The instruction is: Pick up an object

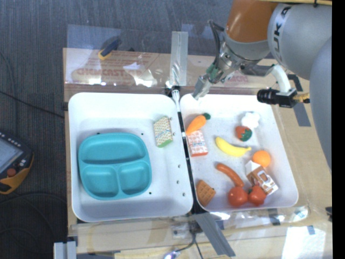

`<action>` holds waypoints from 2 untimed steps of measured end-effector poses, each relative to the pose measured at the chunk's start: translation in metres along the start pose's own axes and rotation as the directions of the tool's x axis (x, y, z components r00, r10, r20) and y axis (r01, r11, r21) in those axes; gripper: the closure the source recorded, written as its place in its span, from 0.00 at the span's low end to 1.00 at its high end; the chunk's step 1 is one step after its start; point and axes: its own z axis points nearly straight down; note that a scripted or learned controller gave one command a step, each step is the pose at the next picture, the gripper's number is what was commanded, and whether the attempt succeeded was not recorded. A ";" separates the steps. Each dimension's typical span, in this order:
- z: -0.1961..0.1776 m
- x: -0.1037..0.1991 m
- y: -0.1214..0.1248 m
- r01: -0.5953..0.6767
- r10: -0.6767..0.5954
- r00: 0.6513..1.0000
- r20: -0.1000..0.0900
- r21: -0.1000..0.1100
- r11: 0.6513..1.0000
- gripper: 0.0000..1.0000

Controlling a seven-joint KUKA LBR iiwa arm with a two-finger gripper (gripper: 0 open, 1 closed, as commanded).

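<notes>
The gripper (200, 88) hangs over the right bin's (285, 144) top edge; whether it grips cannot be told. Nearest is an orange carrot (195, 123) with a green top.

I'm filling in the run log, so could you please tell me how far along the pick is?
Nothing looks picked yet. The gripper hangs above the far edge of the right bin, near the divider, with no item visible between its fingers. The carrot, banana and other toys lie in that bin. Descent, grasp and lift remain.

Both white bins (129, 104) are viewed from a single fixed camera mounted above the bench, angled downward at a slant.
</notes>
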 end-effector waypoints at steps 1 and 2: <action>0.028 0.047 0.053 -0.002 0.002 1.000 0.001 0.001 1.000 1.00; 0.056 -0.009 0.018 0.209 -0.209 0.978 0.000 0.000 0.978 1.00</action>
